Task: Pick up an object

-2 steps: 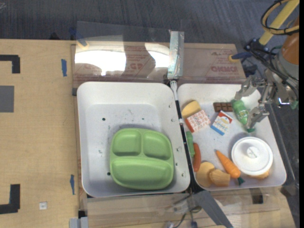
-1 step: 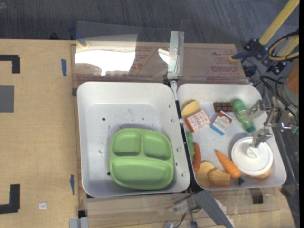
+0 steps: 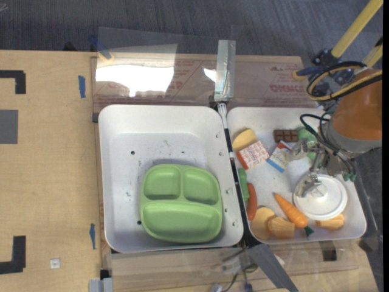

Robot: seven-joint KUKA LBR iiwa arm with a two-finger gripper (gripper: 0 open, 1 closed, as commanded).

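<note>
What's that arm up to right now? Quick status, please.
Gripper low in right bin, over white round dish. Nothing seen held. Carrot and small toys crowd close. Green tray sits in left bin.

divided tray (image 3: 181, 212) in left bin (image 3: 115, 132), carrot (image 3: 290, 209) in right bin (image 3: 358, 224)

A pale green moulded plastic tray with three compartments (image 3: 181, 204) sits in the plain white shallow bin at the frame's centre (image 3: 115, 139). In the white bin at lower right (image 3: 358, 221) lie an orange plastic carrot with a green tip (image 3: 292, 210), a red-and-white printed packet (image 3: 253, 154), a dark brown chocolate bar (image 3: 285, 135) and a white round lidded dish (image 3: 321, 198). The tan wooden counter (image 3: 48, 163) carries black markings and blue tape.
</note>
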